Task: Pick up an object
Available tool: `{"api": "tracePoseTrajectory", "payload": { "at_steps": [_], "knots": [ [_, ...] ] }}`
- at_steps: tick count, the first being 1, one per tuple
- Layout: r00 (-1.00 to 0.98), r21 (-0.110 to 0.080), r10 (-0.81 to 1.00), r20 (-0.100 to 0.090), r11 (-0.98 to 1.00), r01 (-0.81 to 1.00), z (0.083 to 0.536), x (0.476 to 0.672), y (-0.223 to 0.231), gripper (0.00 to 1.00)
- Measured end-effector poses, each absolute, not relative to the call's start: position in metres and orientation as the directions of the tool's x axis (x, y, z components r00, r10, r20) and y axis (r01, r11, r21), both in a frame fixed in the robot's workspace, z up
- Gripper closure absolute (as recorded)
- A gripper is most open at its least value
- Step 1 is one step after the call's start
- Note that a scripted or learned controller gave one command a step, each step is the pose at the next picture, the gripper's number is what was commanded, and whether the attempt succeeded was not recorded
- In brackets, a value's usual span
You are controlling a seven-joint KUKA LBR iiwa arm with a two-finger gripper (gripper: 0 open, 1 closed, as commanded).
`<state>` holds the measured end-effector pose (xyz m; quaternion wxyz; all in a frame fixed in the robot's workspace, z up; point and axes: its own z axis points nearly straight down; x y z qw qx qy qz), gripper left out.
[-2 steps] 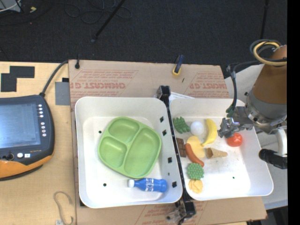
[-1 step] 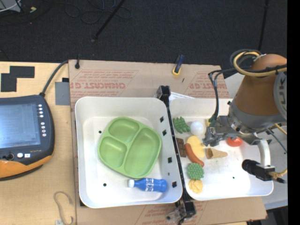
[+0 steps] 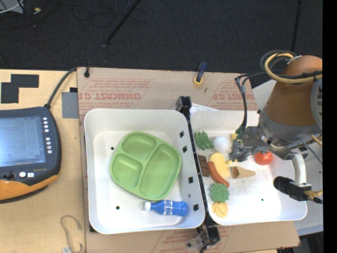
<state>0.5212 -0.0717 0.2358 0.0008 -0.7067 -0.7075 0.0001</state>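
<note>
The right bin (image 3: 284, 207) holds several toy foods: a green leafy piece (image 3: 202, 139), a white ball (image 3: 221, 143), a yellow piece (image 3: 219, 159), a red-brown sausage (image 3: 217, 174), a tan wedge (image 3: 243, 172), a red tomato (image 3: 263, 157), a green broccoli (image 3: 219, 192) and a small yellow item (image 3: 220, 209). My gripper (image 3: 238, 151) hangs low over the bin's middle, between the white ball and the tomato, just above the tan wedge. Nothing is visibly held in it.
The left bin (image 3: 100, 194) carries a green divided plate (image 3: 146, 165) and a blue bottle (image 3: 168, 208) lying near its front wall. A black divider (image 3: 190, 152) separates the bins. A tablet (image 3: 23, 141) rests at far left. The arm's body (image 3: 292, 104) overhangs the right bin's far right.
</note>
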Motion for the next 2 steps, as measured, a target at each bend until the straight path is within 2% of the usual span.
{"api": "tracePoseTrajectory", "payload": {
  "at_steps": [2],
  "knots": [
    [0.0, -0.005, 1.0, 0.001, 0.0, 1.0, 0.2168, 0.5184, -0.0686, 1.0]
  ]
}}
